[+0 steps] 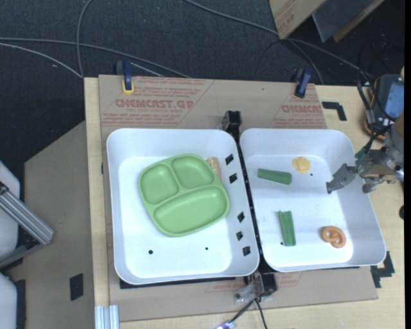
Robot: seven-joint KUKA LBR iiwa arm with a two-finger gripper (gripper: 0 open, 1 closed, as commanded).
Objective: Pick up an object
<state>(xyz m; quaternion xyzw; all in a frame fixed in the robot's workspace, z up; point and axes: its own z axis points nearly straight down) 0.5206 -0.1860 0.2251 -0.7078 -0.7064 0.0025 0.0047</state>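
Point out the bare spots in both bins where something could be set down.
Left bin: bare floor in front of the green divided plate. Right bin: the middle, between the two green sticks and the pretzel. Crowded: the far strip by the yellow piece and gripper.

1. My bench (pixel 58 193) is pale wood, topped by a brown board (pixel 192 96) with red print.
2. Two blue clamps (pixel 128 74) pin that board at its far edge.
3. Beyond lies dark carpet (pixel 192 38), crossed by thin cables (pixel 80 38).
4. A cardboard box (pixel 295 13) sits at the top.
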